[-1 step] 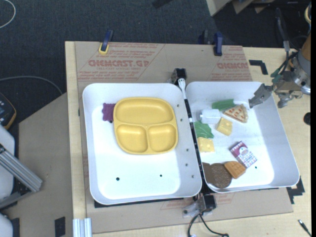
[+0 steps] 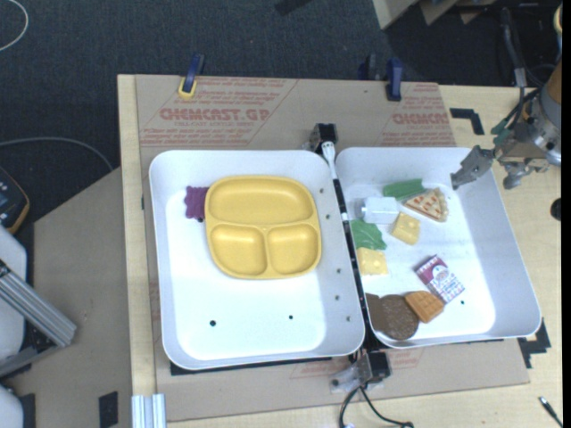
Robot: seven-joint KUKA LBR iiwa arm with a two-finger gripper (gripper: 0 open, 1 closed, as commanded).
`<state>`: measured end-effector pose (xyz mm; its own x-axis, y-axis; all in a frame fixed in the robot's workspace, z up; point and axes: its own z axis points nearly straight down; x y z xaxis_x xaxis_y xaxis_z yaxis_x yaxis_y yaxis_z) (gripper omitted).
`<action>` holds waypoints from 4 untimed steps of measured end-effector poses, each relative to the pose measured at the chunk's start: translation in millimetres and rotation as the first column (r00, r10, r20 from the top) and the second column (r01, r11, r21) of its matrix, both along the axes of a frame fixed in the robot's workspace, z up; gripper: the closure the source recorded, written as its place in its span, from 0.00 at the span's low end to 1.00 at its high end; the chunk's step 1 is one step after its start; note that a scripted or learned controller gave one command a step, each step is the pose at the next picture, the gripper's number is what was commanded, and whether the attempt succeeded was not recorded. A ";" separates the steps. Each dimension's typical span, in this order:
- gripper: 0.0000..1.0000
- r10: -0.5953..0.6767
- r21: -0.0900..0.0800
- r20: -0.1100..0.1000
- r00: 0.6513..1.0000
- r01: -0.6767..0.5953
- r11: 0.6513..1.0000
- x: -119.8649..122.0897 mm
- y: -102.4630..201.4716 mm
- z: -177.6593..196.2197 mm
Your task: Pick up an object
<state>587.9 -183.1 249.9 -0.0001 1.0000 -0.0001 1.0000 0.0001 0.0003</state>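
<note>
Up at the right edge of the view, the pincer [image 2: 493,169] hangs over the far right corner of the right bin [image 2: 508,230]. Its two fingers stand wide apart, one reaching toward the bin's inside, the other [image 2: 514,175] near the rim, with nothing between them. Most of the arm [image 2: 546,132] behind it is cut off by the frame, so only the wrist end can be made out.

Nearest the pincer, inside the right bin, lie a pizza slice [image 2: 426,205] and a green piece [image 2: 402,188] just beside it. A white block [image 2: 380,210] sits to their left, and a yellow wedge [image 2: 406,229] lies just below the pizza slice. Along the bin's left wall are a green leaf-like piece [image 2: 367,234] and a yellow square piece [image 2: 373,262]. Nearer the front lie a red and white packet [image 2: 439,279], a tan waffle-like piece [image 2: 425,305] and a brown round piece [image 2: 393,316], the last two touching. What these small toys stand for is hard to tell at this size.

The left bin [image 2: 259,328] holds a yellow divided tray [image 2: 263,225]. A purple thing [image 2: 194,202] pokes out from the tray's left side, partly hidden by it.

Both bins rest on a brown board [image 2: 223,114] whose print reads backwards.
</note>
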 end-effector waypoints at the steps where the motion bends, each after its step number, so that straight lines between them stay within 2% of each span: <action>1: 0.00 -0.001 0.002 -0.008 1.000 0.001 1.000 -1.0 -5.9 -61.7; 2: 0.00 0.000 0.003 -0.007 1.000 0.000 1.000 -3.9 4.7 -113.4; 3: 0.00 -0.002 -0.003 0.009 1.000 0.002 1.000 -0.8 3.9 -161.2; 4: 1.00 -0.001 -0.002 0.004 1.000 0.001 1.000 -2.7 4.5 -152.1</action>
